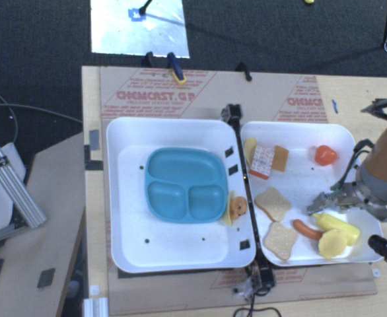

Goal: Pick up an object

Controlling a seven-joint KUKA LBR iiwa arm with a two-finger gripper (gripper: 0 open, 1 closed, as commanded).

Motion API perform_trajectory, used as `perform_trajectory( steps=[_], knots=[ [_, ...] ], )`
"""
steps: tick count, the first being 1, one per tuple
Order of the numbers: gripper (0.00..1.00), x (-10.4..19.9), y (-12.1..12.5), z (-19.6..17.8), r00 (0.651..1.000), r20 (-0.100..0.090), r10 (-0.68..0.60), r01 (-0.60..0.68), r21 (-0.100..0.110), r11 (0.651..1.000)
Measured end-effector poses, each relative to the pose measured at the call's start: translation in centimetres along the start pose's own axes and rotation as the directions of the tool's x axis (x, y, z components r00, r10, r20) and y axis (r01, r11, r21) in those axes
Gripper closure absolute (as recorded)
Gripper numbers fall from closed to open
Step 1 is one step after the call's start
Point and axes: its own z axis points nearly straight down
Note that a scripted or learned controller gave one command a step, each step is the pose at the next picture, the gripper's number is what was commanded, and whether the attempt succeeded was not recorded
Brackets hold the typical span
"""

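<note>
The right bin (299,132) holds several toy foods: a red tomato (324,154), a red-and-white block (262,160) with an orange slab (281,158) beside it, two bread slices (273,204) (281,240), a sausage (306,228), a long yellow piece (339,224) and a round yellow piece (332,244). My gripper (317,207) reaches in from the right and hangs low over the bin's right half. It sits just above the sausage and the left end of the long yellow piece. Nothing shows as gripped.
The left bin (124,177) holds a blue divided plate (185,183), with a small donut (238,207) by its right wall. The divider (241,177) between the bins carries black clips. Cardboard (154,94) lies under both bins, and the arm's body (386,170) covers the right bin's right edge.
</note>
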Motion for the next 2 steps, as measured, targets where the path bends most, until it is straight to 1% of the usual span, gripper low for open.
perform_trajectory(
  steps=[1, 2],
  knots=[
    [0.0, 0.6, 14.5, -0.5, 1.0, 0.004, -0.015, 0.015, -0.021, 1.0],
    [0.0, 0.2, 7.6, -0.1, 1.0, -0.001, -0.003, 0.003, -0.002, 1.0]
  ],
)
